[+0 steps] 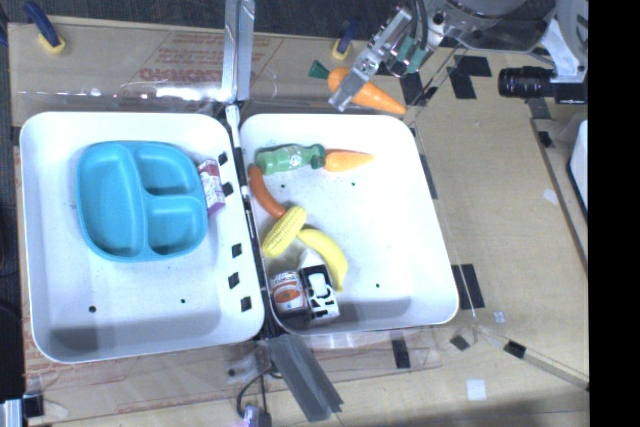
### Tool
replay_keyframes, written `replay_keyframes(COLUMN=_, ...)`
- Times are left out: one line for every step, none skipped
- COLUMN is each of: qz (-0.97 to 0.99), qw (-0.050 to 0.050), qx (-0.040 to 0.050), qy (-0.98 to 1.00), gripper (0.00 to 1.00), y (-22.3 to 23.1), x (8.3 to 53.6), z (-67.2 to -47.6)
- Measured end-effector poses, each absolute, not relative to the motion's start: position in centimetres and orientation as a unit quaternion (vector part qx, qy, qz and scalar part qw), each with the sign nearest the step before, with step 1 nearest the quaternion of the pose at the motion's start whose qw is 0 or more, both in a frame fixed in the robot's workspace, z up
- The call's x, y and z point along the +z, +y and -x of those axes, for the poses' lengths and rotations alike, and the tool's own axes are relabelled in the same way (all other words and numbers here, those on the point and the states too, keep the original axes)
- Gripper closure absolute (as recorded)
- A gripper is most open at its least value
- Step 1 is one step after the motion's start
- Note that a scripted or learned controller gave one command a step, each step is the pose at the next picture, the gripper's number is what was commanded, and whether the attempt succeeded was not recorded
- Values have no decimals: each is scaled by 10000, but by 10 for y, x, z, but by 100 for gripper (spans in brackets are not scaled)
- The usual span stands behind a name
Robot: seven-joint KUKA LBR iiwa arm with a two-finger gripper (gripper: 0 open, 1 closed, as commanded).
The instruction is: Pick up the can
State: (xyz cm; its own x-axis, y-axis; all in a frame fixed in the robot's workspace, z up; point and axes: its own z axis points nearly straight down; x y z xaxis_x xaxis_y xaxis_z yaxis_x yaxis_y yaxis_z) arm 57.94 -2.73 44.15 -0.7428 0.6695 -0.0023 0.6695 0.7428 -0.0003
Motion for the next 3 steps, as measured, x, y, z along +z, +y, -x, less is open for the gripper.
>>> replay_keyframes(qz=-3503, qw=-9, qx=-12, qy=9366, gripper=100, y=-48, x=441, z=-569)
replay_keyframes(qz=-3383, qw=-22, qx=-23, qy=9410, gripper=100, y=100, x=309, z=-562)
replay_keyframes(qz=-3392, qw=-19, qx=-22, qy=9407, gripper=0, y=99, x=310, z=-562)
